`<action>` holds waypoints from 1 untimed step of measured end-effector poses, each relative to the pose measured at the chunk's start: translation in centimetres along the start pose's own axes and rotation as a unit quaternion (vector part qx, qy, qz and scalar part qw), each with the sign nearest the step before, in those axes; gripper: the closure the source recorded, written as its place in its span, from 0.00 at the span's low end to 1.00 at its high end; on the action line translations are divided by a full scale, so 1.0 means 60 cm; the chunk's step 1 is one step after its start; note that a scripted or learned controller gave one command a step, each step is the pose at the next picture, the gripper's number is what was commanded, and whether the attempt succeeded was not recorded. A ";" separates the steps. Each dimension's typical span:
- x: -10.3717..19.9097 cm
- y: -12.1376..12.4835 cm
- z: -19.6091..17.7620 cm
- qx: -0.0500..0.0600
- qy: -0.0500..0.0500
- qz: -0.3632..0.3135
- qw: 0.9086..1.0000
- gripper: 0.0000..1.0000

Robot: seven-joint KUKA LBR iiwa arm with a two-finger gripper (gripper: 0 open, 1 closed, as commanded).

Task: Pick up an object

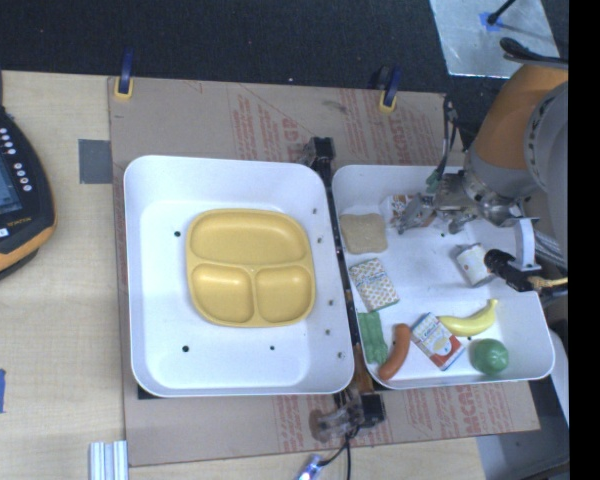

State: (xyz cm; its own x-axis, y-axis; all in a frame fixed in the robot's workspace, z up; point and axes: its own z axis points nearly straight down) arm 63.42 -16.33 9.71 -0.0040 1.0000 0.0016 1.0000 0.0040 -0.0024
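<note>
The right white bin (540, 320) holds the loose items. A tan square slice of bread (363, 233) lies flat at its far left. Nearer lies a patterned packet (374, 285), then a green pickle-like piece (373, 337) beside an orange-red sausage (397, 352). A yellow banana (471, 319) curves above a green lime (490, 357); a small red-and-white carton (436, 340) lies between sausage and lime.

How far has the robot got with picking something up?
Nothing looks picked up yet. The gripper sits low at the back of the right bin, near a small packet, with nothing seen between its fingers. The banana, lime and sausage lie in the bin. Grabbing and lifting are left.
</note>
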 end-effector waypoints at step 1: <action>-0.063 0.029 0.010 0.017 0.008 -0.003 1.000 0.00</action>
State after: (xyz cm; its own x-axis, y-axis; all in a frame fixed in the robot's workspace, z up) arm 65.17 -20.11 9.09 -0.0089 0.9998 0.0179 0.9993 0.0096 -0.0354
